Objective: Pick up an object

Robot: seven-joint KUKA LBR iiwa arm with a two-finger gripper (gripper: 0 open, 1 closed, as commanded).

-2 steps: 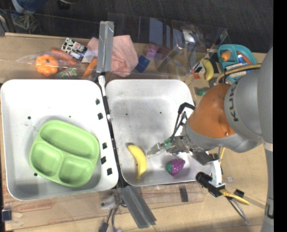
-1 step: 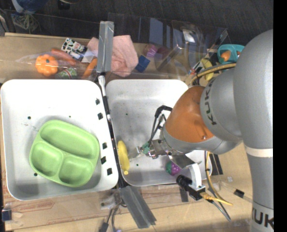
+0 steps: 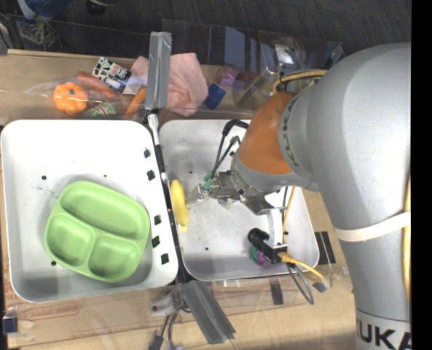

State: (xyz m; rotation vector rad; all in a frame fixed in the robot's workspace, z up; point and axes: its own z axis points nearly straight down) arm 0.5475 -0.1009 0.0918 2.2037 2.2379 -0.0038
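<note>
Rounded grey arm point(image 3: 361, 137) over white bin point(image 3: 216, 248) with curved yellow banana point(image 3: 178, 204)

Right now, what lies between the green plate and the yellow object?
In the camera view, the two bins' adjoining walls separate the green plate from the yellow object.

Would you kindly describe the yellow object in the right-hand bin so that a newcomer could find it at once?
Start at the white bin on the view's right. Along its left wall, next to the divide between the two bins, lies a yellow banana-shaped object. It is the only long, slim, yellow thing there, whereas the green divided plate lies in the other bin.
</note>
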